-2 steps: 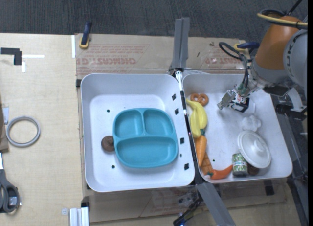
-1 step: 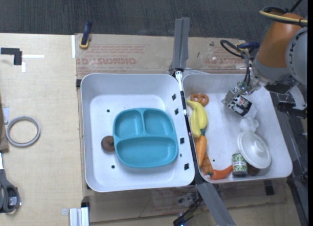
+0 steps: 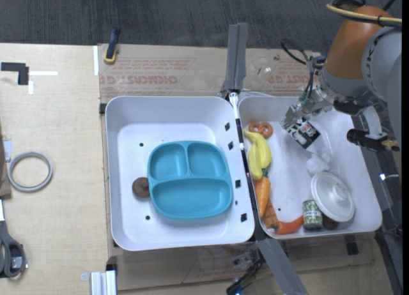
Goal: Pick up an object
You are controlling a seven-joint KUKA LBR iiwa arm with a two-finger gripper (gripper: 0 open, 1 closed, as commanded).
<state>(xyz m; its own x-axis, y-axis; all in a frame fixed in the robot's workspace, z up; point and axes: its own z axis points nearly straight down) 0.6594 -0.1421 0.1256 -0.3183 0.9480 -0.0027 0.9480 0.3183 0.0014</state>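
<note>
gripper [image 3: 300, 123] over right bin [image 3: 358, 223] (upper part)

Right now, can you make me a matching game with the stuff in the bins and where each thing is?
Things:
1. blue plate
2. banana
3. white lid
4. brown cookie

Places:
A. left bin, just left of the plate
B. right bin, near its right front corner
C. middle of the left bin
D. right bin, along its left wall

Pairs: 1-C, 2-D, 3-B, 4-A
</note>
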